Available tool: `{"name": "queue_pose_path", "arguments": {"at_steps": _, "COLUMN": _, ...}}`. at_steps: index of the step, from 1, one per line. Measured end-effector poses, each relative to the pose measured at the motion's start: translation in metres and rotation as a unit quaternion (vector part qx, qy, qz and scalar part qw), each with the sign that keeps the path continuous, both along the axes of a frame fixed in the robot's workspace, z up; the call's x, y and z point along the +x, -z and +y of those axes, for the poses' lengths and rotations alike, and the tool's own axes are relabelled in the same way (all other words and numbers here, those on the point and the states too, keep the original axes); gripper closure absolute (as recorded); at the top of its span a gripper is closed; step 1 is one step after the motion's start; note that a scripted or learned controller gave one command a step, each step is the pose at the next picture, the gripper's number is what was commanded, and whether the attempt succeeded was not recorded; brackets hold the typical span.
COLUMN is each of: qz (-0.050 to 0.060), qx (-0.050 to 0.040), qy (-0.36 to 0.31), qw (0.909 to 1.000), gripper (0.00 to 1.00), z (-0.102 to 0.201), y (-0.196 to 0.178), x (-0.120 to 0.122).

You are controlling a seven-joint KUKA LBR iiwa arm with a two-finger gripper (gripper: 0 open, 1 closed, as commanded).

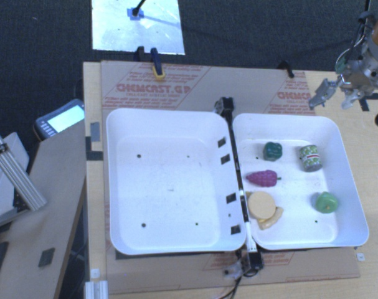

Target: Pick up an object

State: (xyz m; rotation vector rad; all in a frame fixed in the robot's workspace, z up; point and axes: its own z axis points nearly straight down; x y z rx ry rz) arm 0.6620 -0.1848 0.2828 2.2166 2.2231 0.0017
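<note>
The left bin [167,179] is a shallow white plastic tray with rounded corners, smooth and a little scuffed, dotted with a few small dark holes. It sits on a sheet of printed cardboard [176,83] laid over the pale wooden tabletop [369,142]. A black strip with clips [233,167] runs between it and the right bin [347,185], which is the same moulded white shape.

In the right bin, nearest the divider, lies a flat tan disc [261,204] touching a pale yellow banana shape [271,218]. Just above them is a bumpy purple bunch [262,178]. Further back sits a dark green lumpy pepper [273,151]. To the right a small can [310,157] with a green and white label lies tilted, and near the front is a glossy green apple [326,202].

The claw [335,95] hangs beyond the right bin's far right corner, well apart from every object, its grey metal fingers spread wide and holding nothing.
</note>
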Motion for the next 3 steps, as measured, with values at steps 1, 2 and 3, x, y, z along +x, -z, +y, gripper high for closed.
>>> {"name": "queue_pose_path", "arguments": {"at_steps": 1, "qz": -0.002, "qx": 0.0013, "qy": -0.004, "qw": 1.0000, "gripper": 0.00, "z": 0.074, "y": -0.054, "x": -0.021}}
{"name": "queue_pose_path", "arguments": {"at_steps": 2, "qz": 0.008, "qx": 0.0015, "qy": 0.007, "qw": 0.9999, "gripper": 0.00, "z": -0.002, "y": 0.038, "x": -0.157}}
{"name": "queue_pose_path", "arguments": {"at_steps": 3, "qz": -0.009, "qx": -0.0010, "qy": -0.003, "qw": 1.0000, "gripper": 0.00, "z": 0.055, "y": -0.153, "x": -0.174}}
